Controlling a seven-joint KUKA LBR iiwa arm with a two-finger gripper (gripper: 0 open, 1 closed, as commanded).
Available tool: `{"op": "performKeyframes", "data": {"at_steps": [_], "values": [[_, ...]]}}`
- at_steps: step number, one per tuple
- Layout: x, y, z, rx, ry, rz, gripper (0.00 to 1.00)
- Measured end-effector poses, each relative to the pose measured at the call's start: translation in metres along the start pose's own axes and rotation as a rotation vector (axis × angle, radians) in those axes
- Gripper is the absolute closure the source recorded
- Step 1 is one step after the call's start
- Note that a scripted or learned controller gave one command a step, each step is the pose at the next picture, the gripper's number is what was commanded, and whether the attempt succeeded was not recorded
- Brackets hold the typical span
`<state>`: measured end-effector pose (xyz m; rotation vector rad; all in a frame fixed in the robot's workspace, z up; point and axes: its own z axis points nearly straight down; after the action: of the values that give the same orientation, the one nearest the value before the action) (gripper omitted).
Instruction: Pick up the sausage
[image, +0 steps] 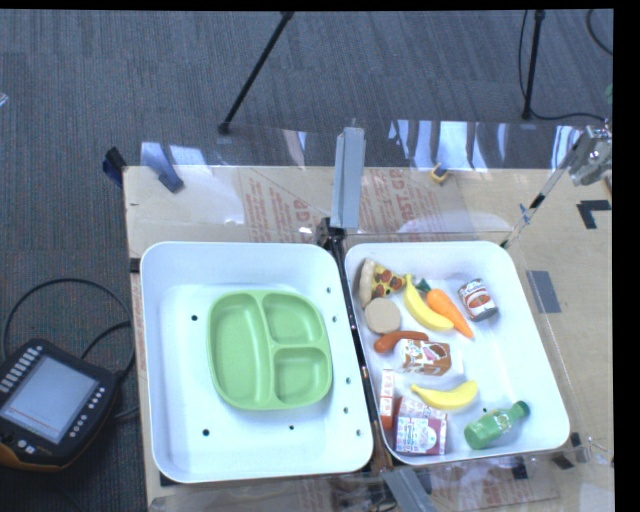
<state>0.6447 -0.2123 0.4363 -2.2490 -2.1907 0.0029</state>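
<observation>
The sausage (399, 340) is a short orange-red link lying on its side in the right bin (530, 350), left of the bin's middle. A beige round disc (382, 316) touches it from above. A white and orange snack packet (426, 357) lies against its lower right end. Nothing covers the sausage.
The right bin also holds a pizza slice (378, 280), two bananas (425, 307) (447, 396), a carrot (451, 312), a small can (478, 300), a green bottle (495, 424) and small boxes (420, 432). The left bin (170, 300) holds a green divided plate (270, 348).
</observation>
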Motion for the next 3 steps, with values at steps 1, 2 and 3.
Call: {"op": "performKeyframes", "data": {"at_steps": [1, 2, 3], "values": [[0.001, 0.000, 0.000, 0.000, 0.000, -0.002, 0.00], [0.081, -0.002, 0.157, 0.002, 0.001, 0.164, 0.00], [0.146, -0.078, 0.190, 0.004, 0.001, 0.370, 0.00]]}}
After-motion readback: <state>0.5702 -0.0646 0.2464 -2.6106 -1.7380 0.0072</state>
